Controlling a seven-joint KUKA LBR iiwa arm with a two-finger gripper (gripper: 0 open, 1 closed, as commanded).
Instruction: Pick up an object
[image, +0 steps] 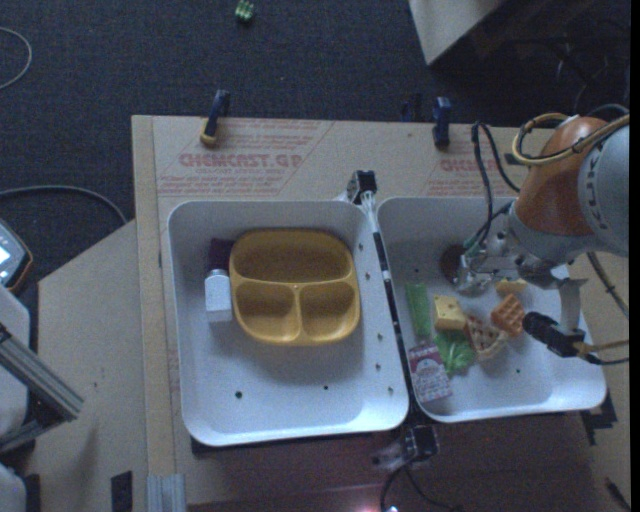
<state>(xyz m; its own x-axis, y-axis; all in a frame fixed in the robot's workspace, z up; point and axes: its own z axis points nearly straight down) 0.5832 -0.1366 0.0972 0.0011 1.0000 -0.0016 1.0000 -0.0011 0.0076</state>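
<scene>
From above, the end effector (478, 270) hangs low in the right bin (560, 395); its opening cannot be told. Nearby lie a yellow wedge (449, 314), a waffle piece (508, 314) and a green strip (418, 308), long axis running near-to-far.

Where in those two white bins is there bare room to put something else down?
Left bin: a wide bare strip along the near edge, below the yellow tray. Right bin: a patch at the far-left corner, above the green stick. Its middle is crowded with toy food and the gripper.
</scene>
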